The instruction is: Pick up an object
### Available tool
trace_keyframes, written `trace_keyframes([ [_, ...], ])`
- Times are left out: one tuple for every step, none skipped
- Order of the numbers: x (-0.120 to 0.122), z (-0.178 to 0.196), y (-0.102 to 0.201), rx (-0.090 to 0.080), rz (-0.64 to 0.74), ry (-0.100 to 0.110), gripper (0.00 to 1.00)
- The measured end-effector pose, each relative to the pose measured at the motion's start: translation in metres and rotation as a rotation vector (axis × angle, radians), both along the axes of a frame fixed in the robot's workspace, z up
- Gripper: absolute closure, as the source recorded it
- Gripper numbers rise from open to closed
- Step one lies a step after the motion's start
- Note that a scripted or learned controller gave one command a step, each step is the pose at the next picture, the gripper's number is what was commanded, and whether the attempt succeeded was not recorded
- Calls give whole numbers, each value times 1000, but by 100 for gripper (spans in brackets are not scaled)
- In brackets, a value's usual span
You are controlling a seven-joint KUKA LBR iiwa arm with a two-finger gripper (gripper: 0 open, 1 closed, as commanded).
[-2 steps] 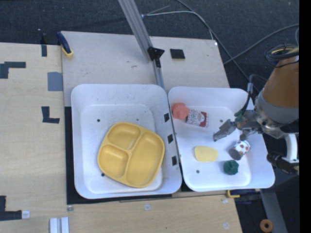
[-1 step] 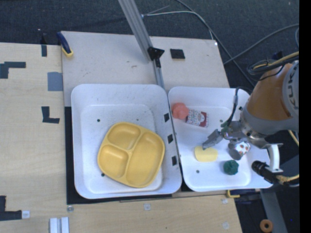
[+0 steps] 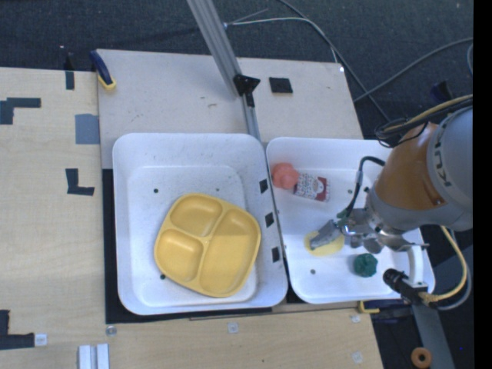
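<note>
1. The gripper [image 3: 329, 235] is down in the right bin [image 3: 338, 284], its tip right at a small yellow piece [image 3: 324, 244]. Whether it is spread or closed, or grasping the piece, I cannot tell.
2. The yellow piece lies near the bin's middle, low and flattish. It looks light and probably soft or smooth plastic, so it may slide; take it across its narrow width.
3. A green lump [image 3: 364, 264] lies just beside the wrist; an orange ball [image 3: 285, 175] and a red-and-white packet [image 3: 310, 186] sit farther back.
4. The left bin [image 3: 138, 152] holds a yellow divided plate [image 3: 207, 243].
</note>
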State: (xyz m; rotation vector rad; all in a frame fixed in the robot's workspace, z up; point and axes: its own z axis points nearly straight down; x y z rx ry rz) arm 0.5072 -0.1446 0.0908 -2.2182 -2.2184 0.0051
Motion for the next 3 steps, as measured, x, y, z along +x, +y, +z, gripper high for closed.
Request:
trace_keyframes([
  [3,16,1,1,2,-6,100],
  [1,79,1,-2,1,-10,100],
  [2,125,2,-2,2,-9,100],
])
